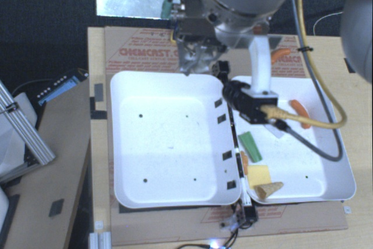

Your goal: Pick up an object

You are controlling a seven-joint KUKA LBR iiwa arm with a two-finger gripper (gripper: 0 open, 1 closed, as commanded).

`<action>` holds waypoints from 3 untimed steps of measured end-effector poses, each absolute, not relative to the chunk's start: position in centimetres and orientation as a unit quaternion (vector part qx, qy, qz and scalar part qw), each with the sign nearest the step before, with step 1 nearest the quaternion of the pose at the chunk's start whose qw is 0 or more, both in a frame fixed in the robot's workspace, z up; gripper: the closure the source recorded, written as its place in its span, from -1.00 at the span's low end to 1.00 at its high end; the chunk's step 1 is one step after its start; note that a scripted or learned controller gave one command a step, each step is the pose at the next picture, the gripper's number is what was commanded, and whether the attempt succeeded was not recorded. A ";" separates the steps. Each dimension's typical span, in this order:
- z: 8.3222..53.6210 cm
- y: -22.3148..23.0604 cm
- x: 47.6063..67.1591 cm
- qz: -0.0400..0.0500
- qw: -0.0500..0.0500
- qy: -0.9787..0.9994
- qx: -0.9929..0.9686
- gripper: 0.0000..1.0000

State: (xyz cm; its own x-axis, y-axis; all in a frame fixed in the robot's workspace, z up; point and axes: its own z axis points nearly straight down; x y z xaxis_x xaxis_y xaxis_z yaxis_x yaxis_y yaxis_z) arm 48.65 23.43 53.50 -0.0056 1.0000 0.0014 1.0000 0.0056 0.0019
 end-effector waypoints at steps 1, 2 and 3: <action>53.5 23.4 48.6 0.001 0.000 0.708 0.706 1.00; 53.5 23.4 48.6 0.001 0.000 0.708 0.706 1.00; 53.5 23.4 48.6 0.001 0.000 0.708 0.706 1.00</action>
